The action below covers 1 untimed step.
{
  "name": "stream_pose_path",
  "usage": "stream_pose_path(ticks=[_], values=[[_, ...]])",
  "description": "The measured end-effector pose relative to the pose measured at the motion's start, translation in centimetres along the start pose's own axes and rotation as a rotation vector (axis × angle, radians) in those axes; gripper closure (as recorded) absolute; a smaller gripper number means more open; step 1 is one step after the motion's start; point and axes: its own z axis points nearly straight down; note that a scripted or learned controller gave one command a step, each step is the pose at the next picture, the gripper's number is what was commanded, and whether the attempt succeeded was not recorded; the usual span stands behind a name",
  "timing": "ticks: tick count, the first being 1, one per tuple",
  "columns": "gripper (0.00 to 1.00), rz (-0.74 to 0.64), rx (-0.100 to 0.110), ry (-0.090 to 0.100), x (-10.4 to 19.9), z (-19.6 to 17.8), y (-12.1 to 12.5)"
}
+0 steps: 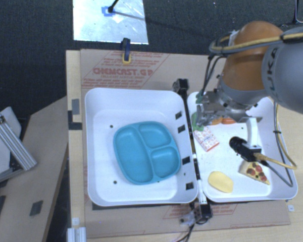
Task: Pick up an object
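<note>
Here, the scene by parts:
Hand (208, 116): hanging low over the right bin's (283, 188) far-left corner; its grip cannot be told.
Objects: pizza slice (254, 171), yellow piece (220, 181), patterned packet (206, 138) lying apart in that bin.
Left bin (98, 185): carrying a blue divided plate (145, 151).

The arm (288, 59) has smooth, rounded grey casing with dark lettering on its side. A bulbous orange band (252, 54) sits above the wrist. Thin dark and yellowish cables loop around this band. The hand (208, 116) is grey metal.
</note>
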Motion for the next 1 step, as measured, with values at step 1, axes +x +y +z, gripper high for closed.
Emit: stream_pose_path(ticks=[1], values=[[1.00, -0.002, -0.001, 0.001, 5.81, -0.06, -2.22]])
